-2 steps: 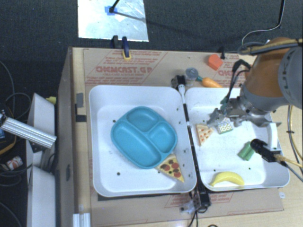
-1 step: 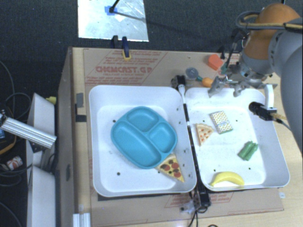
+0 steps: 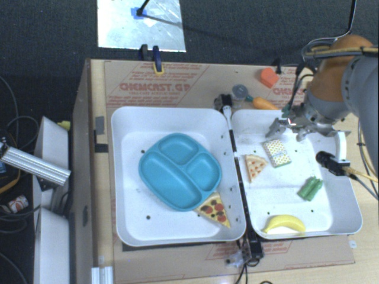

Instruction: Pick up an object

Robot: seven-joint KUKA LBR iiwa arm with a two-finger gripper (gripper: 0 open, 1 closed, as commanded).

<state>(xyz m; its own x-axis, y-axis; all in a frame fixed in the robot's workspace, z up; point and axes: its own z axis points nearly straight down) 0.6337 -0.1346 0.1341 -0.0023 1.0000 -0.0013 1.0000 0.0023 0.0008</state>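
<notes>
Banana [image 3: 284,223] at your right bin's [image 3: 349,215] six o'clock edge. Gripper [image 3: 288,126] hovers at eleven o'clock, fingers apart, nothing between them, patterned packet [image 3: 277,153] just below.

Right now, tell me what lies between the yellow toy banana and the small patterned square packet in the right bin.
In the camera view, only bare white bin floor lies between the yellow toy banana and the patterned square packet.
</notes>
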